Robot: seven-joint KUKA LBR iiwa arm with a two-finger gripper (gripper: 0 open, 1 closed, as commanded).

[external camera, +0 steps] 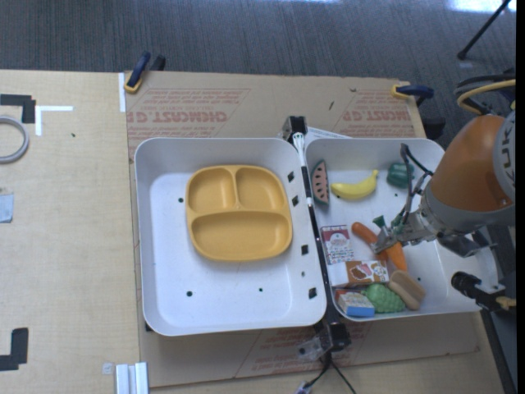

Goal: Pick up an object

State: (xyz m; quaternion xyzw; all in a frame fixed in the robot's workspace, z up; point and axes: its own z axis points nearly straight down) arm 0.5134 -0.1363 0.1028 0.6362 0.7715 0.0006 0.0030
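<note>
- The arm (476, 175), grey with an orange band, reaches over the right bin (426, 150); a careless lift could bump the bin's wall and shift everything in it.
- The left bin (164, 245) holds 1 yellow divided plate (239, 212), well apart from the work and in little danger.
- The gripper (395, 235) is low among the toys at the carrot (379, 245); whether its jaws are spread or pinching I cannot tell, so a hold cannot be claimed.
- The carrot, the likely target, lies near the bin's middle, crowded by the bread roll (408, 290), the green leafy toy (383, 299) and a small card (335, 245); I judge a slanted, rounded toy may slip out or drag a neighbour up.
- The banana (354, 188) and watermelon slice (319, 181) lie clear of this.
</note>
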